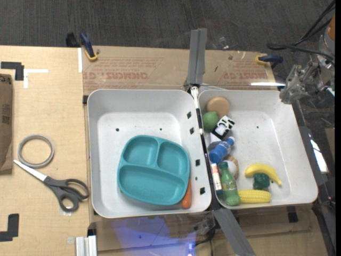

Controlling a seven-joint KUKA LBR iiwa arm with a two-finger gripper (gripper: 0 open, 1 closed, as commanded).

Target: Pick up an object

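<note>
The right bin [287, 143] holds several objects, most of them along its left wall: a tan round piece [217, 104], a green ball [211, 119], a black-and-white cube [225, 125], a blue bottle [219, 150] and a green bottle [229, 183]. A banana [262, 170], a small dark green item [261, 182] and a corn cob [254, 196] lie near its front. My gripper [299, 85] hangs at the far right, just outside the bin's back right corner and away from all of these objects.
The left bin [106, 121] holds a teal divided plate [154, 170] with a carrot [186, 196] at its front right. Scissors [58, 185] and a tape roll [35, 150] lie on the bench to the left. Cables run at the top right.
</note>
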